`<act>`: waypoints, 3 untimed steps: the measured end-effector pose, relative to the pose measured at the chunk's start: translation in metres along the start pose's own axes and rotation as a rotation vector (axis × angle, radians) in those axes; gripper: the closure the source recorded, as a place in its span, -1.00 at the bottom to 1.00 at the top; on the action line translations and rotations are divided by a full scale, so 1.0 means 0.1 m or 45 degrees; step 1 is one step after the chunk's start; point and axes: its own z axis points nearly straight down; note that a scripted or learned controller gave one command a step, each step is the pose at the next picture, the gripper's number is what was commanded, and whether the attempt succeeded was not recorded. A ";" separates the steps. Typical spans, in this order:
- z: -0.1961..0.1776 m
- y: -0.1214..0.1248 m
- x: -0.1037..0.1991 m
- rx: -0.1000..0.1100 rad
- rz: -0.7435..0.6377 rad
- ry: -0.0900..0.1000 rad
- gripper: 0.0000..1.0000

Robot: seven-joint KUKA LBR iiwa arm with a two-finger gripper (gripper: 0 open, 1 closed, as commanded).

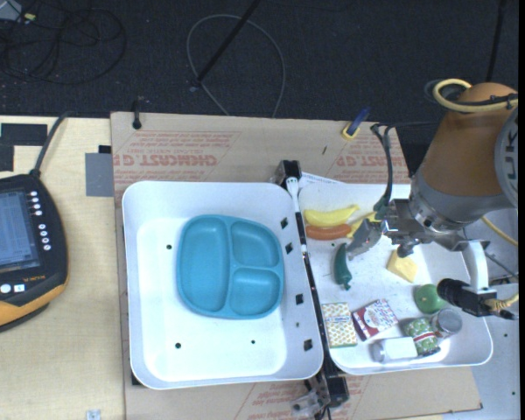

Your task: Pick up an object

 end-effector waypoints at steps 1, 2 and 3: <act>1.39 0.50 -0.17 0.002 0.000 0.003 -1.00; 1.34 0.25 0.03 -0.007 0.002 -0.001 -1.00; 1.27 0.26 0.02 -0.001 0.013 0.005 1.00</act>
